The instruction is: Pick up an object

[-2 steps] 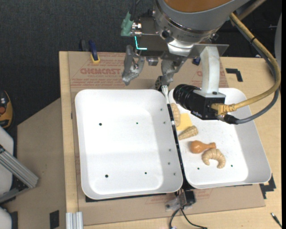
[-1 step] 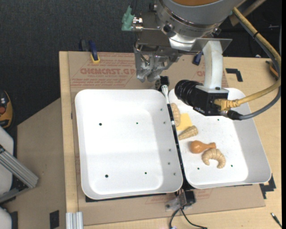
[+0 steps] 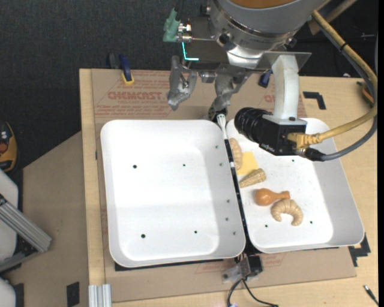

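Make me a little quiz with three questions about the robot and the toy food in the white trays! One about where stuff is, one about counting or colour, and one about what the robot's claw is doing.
1. Where does the toy food lie?
A. In the left bin
B. In the right bin
C. On the cardboard

2. What colour is the band at the arm's top?
A. Orange
B. Purple
C. Pink

3. What is between the gripper's fingers?
A. The croissant
B. The cheese wedge
C. Nothing

Answers:
1. B: the croissant, the drumstick, the cheese wedge and the other pieces all lie in the right bin, beside the left bin.
2. A: an orange band shows above the grey wrist.
3. C: the gripper hangs over the bins' far edge with its fingers apart and nothing between them.
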